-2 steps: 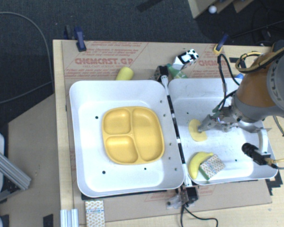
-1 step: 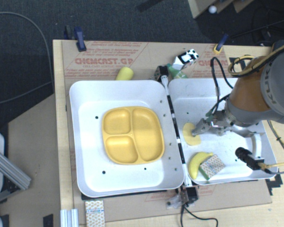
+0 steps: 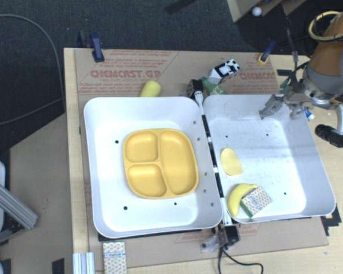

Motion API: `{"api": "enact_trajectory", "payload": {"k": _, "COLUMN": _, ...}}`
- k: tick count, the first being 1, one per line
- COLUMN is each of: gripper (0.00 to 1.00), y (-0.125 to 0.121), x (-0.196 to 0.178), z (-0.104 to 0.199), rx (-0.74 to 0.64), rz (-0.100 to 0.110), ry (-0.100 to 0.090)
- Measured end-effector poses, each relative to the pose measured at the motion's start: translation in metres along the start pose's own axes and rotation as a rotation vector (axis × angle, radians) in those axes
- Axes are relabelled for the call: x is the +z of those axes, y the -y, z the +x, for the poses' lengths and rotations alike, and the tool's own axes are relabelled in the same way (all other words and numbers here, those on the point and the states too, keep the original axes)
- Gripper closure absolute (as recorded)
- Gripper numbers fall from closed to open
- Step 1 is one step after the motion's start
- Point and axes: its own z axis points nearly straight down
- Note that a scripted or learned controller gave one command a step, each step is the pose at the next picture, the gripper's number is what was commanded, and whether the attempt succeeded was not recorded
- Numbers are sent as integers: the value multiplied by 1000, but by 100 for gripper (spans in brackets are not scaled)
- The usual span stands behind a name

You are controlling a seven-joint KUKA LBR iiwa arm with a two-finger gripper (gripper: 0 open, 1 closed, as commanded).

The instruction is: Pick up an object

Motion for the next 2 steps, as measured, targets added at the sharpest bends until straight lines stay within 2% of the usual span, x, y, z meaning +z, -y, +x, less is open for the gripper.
{"api": "enact_trajectory", "payload": {"k": 1, "gripper": 0, "y": 67, "x": 56, "z": 21, "rx": 0, "rz": 5, "ry": -3}}
{"api": "enact_trajectory", "payload": {"k": 2, "gripper": 0, "y": -13, "x": 55, "z": 19, "rx": -2, "rz": 2, "ry": -2}}
